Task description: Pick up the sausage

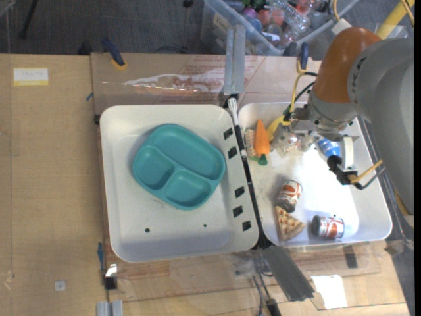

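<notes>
The arm (368,64) reaches in from the right of the frame and bends down over the upper part of the right bin (375,209). That puts the gripper (293,135) low above the bin floor, just right of the carrot (262,137). The wrist and a blur around the tool hide the working end, so I cannot tell whether the gripper is spread, pressed together or pinching anything. The likeliest sausage (250,141) is the small brownish piece against the bin's left wall, touching the carrot's left side, though it is too small to be sure. If that is it, the carrot lies between it and the gripper, and the wall hems it in from the other side. A grasp would probably have to come from straight above. In the lower part of the same bin lie a can (288,195), a pizza slice (287,224) and a second can (327,227), well apart from the gripper and no hindrance. The left bin (118,196) holds a teal plate (177,165), which plays no part in this step. Nothing looks lifted, so the pick seems not yet done.
</notes>
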`<state>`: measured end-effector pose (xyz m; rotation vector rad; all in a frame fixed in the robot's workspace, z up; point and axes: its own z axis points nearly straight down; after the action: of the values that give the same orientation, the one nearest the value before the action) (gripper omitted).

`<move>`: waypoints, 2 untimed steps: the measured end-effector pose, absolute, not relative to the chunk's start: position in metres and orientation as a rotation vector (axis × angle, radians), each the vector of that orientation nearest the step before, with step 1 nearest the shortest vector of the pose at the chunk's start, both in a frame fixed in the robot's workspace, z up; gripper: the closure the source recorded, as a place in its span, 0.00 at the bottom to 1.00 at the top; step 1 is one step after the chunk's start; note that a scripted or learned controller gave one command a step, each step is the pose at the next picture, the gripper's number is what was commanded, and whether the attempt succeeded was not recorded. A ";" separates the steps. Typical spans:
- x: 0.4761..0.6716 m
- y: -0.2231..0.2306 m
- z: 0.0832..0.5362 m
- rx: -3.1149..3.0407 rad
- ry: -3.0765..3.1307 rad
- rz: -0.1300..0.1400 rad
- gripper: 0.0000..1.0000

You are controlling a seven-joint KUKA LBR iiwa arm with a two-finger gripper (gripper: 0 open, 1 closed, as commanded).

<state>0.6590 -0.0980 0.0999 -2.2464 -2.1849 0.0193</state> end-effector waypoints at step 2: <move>0.660 -0.099 0.112 -2.248 -2.187 0.023 0.00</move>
<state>0.6596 -0.0990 0.1123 -2.2475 -2.1867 0.0229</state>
